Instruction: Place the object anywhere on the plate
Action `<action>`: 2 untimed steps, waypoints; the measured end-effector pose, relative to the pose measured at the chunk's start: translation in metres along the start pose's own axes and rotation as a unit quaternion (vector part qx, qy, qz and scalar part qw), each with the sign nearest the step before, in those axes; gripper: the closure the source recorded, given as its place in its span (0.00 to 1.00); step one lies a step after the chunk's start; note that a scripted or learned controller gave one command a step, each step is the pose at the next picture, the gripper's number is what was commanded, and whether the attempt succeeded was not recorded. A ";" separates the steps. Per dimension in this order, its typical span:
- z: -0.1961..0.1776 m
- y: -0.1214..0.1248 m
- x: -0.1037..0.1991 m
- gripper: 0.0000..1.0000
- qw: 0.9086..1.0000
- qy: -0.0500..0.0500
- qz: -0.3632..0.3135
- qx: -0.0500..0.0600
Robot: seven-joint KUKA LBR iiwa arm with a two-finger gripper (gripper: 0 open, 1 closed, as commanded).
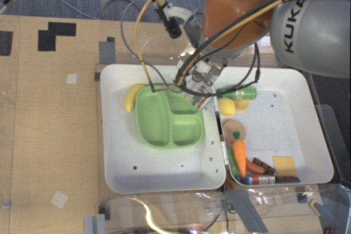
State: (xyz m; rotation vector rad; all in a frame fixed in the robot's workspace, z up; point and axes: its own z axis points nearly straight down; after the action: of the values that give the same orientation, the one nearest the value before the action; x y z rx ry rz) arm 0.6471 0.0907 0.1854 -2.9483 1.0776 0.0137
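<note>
**Now: arm poised at the plate's far right corner**

Seen from above at a slant, the bench point(49, 134) carries two shallow white bins side by side. The left bin point(118, 167) holds a green divided plate point(167, 120) with three compartments, lying flat a little beyond the bin's middle. A banana point(131, 97) lies at the plate's far left corner, touching its rim and outside the compartments.

The KUKA arm point(307, 24), with its orange band point(236, 0), reaches in from the right. Its wrist ends low over the plate's far right corner, close to the wall shared by the two bins. The jaws sit among cables and dark hardware there, and whether they are open or closed cannot be told, nor whether anything lies between them.

The right bin point(307, 96) holds the loose objects. A lemon point(227, 107) and a green bottle with a yellow cap point(239, 94) lie just beside the arm's tip. A carrot point(239, 152) lies nearer the front along the left wall. A yellow block point(284, 164) and a brown bar point(262, 165) rest near the front edge.
</note>
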 end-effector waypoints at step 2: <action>0.049 0.044 -0.118 1.00 0.980 0.002 -0.197 0.000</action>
State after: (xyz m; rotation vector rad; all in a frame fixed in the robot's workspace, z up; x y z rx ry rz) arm 0.5278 0.1337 0.1378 -3.1019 0.4763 0.0058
